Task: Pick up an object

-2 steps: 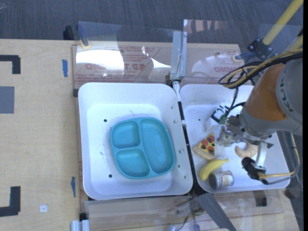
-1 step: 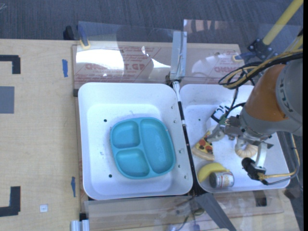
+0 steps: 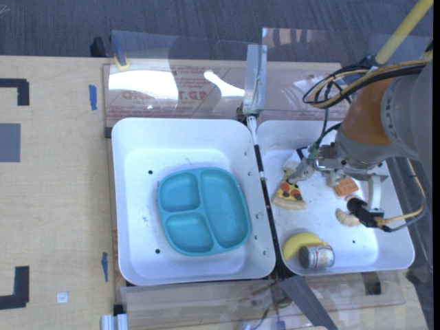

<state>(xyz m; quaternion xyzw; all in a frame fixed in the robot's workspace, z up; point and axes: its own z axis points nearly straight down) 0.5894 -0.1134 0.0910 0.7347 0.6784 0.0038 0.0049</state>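
Pale wooden bench (image 3: 48, 205), black marks and blue tape on it, carries two white bins: left bin (image 3: 130, 253), right bin (image 3: 392, 253), touching.

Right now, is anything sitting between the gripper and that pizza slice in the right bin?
Nothing visible does. The gripper hangs just above and to the right of the pizza slice, with bare white bin floor between them. The banana and can lie nearer the front edge of the right bin, out of the path.
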